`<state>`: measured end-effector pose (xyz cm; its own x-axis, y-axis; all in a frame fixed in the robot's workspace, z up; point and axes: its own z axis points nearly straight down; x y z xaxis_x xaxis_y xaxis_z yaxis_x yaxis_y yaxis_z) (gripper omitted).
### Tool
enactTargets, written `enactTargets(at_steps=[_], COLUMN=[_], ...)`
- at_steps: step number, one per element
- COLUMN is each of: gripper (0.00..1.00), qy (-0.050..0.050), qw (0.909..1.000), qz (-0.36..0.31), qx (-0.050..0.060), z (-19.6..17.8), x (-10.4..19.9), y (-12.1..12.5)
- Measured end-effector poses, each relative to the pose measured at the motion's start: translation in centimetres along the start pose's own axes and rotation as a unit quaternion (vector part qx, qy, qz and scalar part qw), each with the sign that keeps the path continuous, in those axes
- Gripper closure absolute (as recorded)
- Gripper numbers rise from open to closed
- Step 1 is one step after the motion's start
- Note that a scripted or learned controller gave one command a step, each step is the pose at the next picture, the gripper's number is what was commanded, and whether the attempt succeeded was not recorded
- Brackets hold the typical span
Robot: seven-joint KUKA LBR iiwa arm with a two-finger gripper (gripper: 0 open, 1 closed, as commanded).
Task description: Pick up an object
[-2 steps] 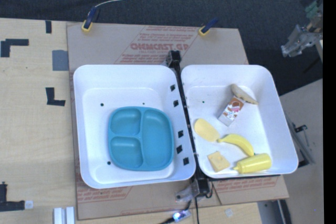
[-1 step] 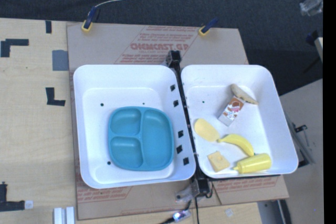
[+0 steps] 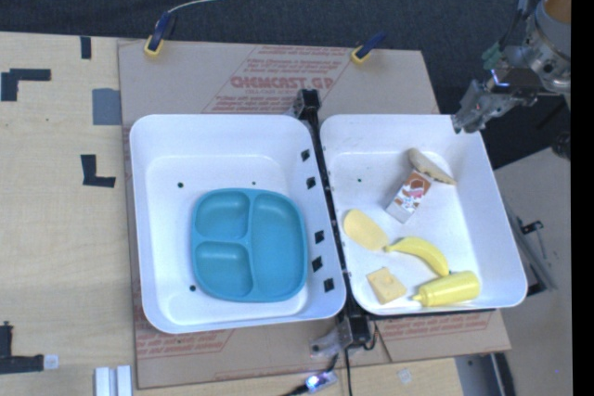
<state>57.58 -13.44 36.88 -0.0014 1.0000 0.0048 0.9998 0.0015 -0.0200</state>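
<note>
- Hanging high at the far right corner of the right bin (image 3: 506, 227): the tool (image 3: 467, 120), just outside the rim, nothing pinched in it.
- Spread or pressed together? Cannot tell from this slant; too small and dark against the background.
- Nearest to the tool: a tan bread-like piece (image 3: 432, 165), down and to the left of it, just inside the bin wall.
- Touching that piece on its lower side, a step further from the tool: a small carton (image 3: 408, 197), lying flat, long axis running from the tool's side down toward the bin's middle, so roughly in line with the reach.
- Further again along that same down-left line: a pale yellow flat piece (image 3: 365, 230), and beside it a banana (image 3: 422, 253), long axis crossing the line of reach rather than following it.
- Farthest from the tool, at the near rim: a tan block (image 3: 385, 285) and a yellow bottle (image 3: 450, 289) on its side, long axis running across the bin, close under the banana's tip.
- Well apart from the tool, beyond the divider: the left bin (image 3: 148, 199) with a blue divided plate (image 3: 249, 244), flat and wide, likely a poor fit for a pinch.
- Judgement: everything graspable down and left of the tool, so a move inward over the rim and then a descent; bread piece and carton the shortest trip, but crowded against each other, so a risk of nudging one while closing on the other.
- Only one arm here, reaching from the right, so the right bin clearly the handier side.
</note>
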Motion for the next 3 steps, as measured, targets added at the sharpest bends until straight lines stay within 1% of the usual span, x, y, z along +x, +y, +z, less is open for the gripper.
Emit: enactTargets(at_steps=[1, 2, 3], gripper=[1.0, 1.0, 1.0], qy=[-0.004, -0.004, -0.002], qw=[0.9999, 0.9999, 1.0], qz=[-0.001, 0.001, 0.001], qx=[-0.016, -0.012, -0.007], z=[-12.5, -16.9, -12.4], x=[-0.6, -5.1, -4.1], y=[3.6, 6.1, -1.7])
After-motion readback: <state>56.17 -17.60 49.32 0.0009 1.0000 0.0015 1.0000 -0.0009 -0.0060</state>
